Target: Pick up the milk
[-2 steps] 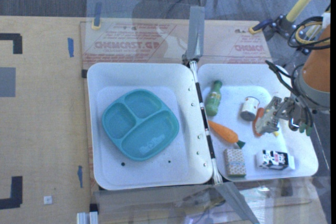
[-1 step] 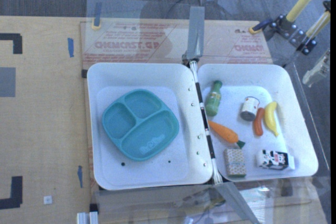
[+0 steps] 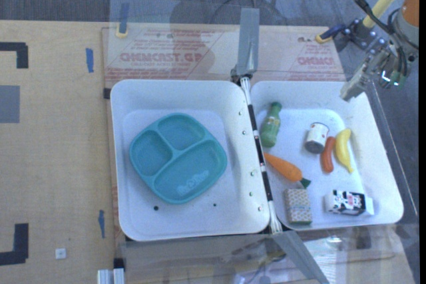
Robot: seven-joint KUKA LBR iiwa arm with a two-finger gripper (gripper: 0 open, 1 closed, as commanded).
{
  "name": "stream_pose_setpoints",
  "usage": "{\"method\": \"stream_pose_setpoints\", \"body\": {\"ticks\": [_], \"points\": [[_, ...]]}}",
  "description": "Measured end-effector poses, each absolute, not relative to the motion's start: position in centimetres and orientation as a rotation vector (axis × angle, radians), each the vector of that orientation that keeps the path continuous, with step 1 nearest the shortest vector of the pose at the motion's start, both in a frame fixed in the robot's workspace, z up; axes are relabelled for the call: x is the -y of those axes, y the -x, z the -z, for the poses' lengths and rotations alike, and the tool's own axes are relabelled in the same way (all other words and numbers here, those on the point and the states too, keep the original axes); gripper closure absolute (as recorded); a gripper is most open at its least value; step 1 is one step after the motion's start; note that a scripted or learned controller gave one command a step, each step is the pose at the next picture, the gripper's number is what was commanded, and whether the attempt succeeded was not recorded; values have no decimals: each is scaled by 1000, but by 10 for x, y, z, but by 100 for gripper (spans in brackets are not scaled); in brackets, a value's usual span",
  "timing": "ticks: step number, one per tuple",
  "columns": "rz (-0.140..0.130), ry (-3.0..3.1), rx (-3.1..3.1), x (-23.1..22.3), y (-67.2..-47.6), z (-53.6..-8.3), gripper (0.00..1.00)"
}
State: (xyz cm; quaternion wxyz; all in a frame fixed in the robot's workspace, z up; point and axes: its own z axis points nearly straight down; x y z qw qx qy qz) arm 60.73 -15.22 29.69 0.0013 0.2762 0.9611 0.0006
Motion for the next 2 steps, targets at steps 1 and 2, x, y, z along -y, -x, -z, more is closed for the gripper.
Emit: {"method": "stream_pose_setpoints", "body": {"ticks": [1,2], "points": [[-2,-1097,-2937,77,-651,-341,100],[-1,-933,-2998,-2,-639,-348,100]]}}
